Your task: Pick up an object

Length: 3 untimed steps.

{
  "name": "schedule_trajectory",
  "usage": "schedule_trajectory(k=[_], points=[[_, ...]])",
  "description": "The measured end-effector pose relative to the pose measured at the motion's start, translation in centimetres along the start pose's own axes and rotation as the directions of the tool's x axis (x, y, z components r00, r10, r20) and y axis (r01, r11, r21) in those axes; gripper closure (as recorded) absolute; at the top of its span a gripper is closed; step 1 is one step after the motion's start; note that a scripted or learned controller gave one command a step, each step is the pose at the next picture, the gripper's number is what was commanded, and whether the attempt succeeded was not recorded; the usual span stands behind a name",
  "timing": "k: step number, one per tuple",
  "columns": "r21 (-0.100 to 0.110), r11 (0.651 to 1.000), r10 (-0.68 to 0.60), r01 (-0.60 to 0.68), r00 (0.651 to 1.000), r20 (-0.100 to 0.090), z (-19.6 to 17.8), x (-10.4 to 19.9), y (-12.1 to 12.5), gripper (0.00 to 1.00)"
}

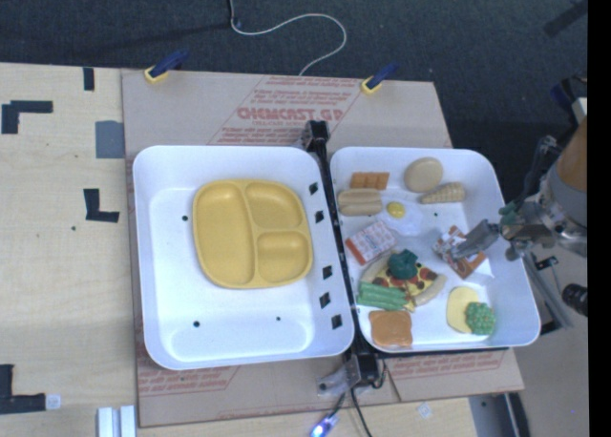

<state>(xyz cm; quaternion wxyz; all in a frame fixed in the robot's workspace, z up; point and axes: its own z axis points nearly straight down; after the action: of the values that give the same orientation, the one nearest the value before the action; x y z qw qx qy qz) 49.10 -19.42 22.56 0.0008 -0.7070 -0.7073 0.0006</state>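
1. A small red-and-white packet [456,246] lies tilted near the right wall of the right bin [516,325]; its print is too small to read.
2. The gripper [474,239] hovers right at that packet, reaching in over the bin's right rim; whether it is apart or closed I cannot tell, and contact with the packet is unclear.
3. Around it lie a pizza slice [412,281], a yellow piece with green broccoli [473,313], a bread roll [423,175] and a corn cob [443,195].
4. The left bin [162,330] holds a yellow divided plate [253,233]; the arm [563,206] is cut off at the right.
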Motion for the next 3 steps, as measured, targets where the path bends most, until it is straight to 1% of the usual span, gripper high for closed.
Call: schedule_trajectory(k=[1, 2, 3], points=[[0.004, 1.000, -0.007, 0.007, 1.000, -0.004, 7.3, 6.5, 6.6, 0.00], [-0.011, 1.000, 0.002, -0.002, 1.000, 0.000, 13.7, 6.7, 4.0, 0.00], [-0.012, 1.000, -0.002, 0.002, 1.000, -0.003, 12.6, 6.9, 4.1, 1.00]])
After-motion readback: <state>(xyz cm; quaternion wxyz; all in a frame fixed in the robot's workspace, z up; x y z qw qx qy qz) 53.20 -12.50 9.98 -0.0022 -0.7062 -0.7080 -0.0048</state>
